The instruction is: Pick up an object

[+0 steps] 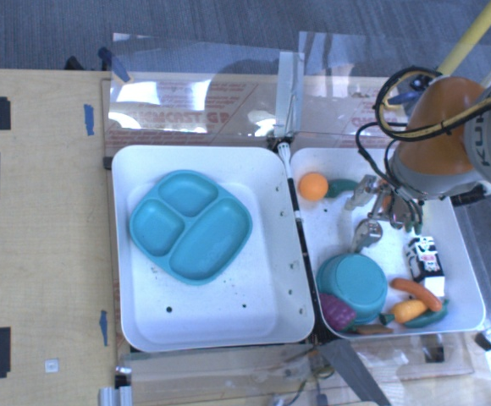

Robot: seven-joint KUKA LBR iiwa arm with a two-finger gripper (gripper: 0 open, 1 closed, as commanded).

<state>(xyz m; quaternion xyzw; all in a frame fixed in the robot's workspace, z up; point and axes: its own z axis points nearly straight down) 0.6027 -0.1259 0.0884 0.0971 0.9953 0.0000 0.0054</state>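
In the right bin, our claw hangs open and empty, with the teal bowl just below it and the orange ball to its left.

Bright overhead light, glare on clear panels, soft shadows, slightly soft focus

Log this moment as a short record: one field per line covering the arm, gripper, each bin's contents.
arm: reaches in from the right, over the right bin
gripper: above the teal bowl, nothing seen between its fingers
left bin: teal divided plate
right bin, far side: orange ball
right bin, near side: teal bowl, purple item, carrot-like toy, black-and-white item
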